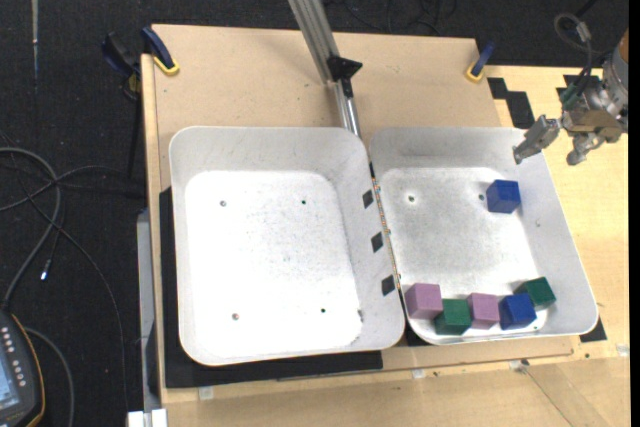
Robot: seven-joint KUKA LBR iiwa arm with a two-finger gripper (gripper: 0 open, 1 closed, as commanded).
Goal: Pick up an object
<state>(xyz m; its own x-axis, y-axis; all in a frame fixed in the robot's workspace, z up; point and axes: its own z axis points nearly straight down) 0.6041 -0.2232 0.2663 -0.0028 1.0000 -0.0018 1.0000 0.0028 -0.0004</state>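
My gripper (556,147) hangs at the right edge of the right bin (455,235), its two fingers spread apart with nothing between them. A blue cube (503,196) lies alone in the bin's upper right part, just below and left of the gripper. Along the bin's near edge sits a row of blocks: a purple one (424,299), a green one (455,315), another purple one (485,309), a blue one (517,311) and a dark green one (540,292).
The left bin (265,245) stands beside the right one, with black clips (378,241) along their shared edge. A slanted metal pole (310,10) rises from the bench's back. Blue-yellow clamps (160,52) hold the board's far corners.
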